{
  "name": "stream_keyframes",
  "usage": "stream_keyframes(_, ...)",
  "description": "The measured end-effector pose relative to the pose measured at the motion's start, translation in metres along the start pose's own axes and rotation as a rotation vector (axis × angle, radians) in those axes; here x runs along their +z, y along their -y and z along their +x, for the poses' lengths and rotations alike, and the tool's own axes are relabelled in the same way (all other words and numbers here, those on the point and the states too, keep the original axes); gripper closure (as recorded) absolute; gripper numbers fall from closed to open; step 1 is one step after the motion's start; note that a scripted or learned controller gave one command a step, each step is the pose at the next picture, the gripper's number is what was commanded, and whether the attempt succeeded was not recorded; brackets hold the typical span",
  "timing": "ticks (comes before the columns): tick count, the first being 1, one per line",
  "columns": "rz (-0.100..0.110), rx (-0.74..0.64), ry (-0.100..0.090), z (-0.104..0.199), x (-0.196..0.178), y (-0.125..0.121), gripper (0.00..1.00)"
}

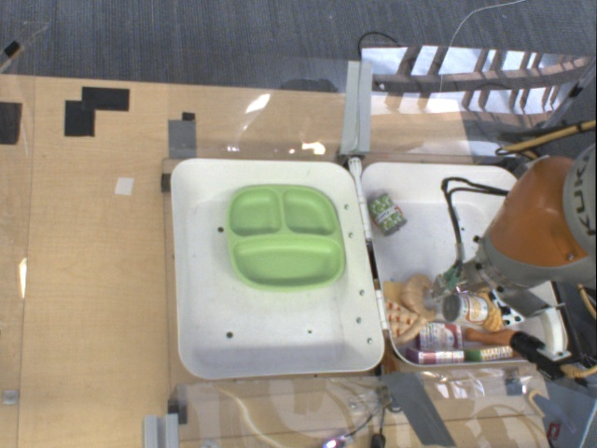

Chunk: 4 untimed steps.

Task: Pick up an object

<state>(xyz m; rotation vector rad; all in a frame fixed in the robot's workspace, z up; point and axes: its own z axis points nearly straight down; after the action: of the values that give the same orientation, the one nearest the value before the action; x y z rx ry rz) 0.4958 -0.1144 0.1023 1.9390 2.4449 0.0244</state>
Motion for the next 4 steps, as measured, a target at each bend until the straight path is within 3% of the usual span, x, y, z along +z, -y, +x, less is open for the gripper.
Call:
stream_keyframes(1, 0.018, -0.166, -0.006, 0.011, -0.109, -0.06, 1.0)
stream_keyframes(2, 0.021, -0.171, -0.009, 0.052, -0.079, -0.161, 1.0)
stream_keyframes(3, 0.021, 0.01, -0.005, 0.034, -0.08, -0.122, 1.0)
stream_keyframes(4, 0.022, 0.047, -0.005, 0.025, -0.081, -0.08, 1.0)
